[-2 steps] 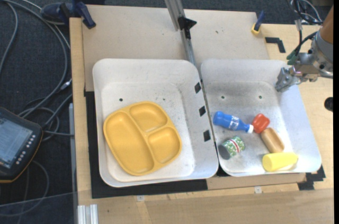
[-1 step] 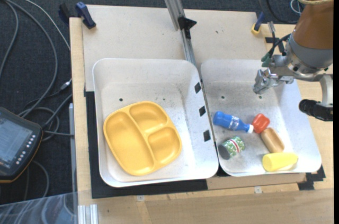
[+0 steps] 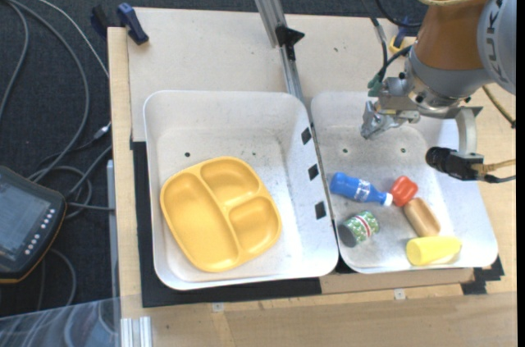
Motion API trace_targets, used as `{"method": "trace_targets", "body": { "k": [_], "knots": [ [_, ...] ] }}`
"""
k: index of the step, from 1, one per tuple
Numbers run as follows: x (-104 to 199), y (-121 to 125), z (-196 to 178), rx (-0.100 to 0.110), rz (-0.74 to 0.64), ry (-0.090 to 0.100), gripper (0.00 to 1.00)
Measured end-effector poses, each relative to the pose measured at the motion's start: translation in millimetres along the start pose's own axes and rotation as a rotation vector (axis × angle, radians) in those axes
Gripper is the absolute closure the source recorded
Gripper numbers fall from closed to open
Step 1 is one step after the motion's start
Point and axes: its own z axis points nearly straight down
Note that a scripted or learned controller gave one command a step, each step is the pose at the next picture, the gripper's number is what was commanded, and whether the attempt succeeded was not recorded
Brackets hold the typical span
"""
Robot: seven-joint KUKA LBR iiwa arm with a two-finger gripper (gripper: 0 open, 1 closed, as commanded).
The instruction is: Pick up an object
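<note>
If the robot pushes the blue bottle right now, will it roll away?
Probably, a little. The blue bottle lies on its side and looks round, so a push across it would likely roll it. It couldn't go far: the red-capped item sits right by its white tip. It looks like small, smooth plastic, so it is probably light and may slip between the gripper fingers.

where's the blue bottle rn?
Camera view: the blue bottle lies in the right bin, near its left wall, just above the green can.
</note>
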Motion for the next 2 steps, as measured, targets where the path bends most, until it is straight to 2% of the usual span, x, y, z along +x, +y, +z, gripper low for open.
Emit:
{"method": "trace_targets", "body": {
  "k": [2],
  "knots": [
    [112,-4,14,0.005,0.000,0.000,1.00]
  ]
}}
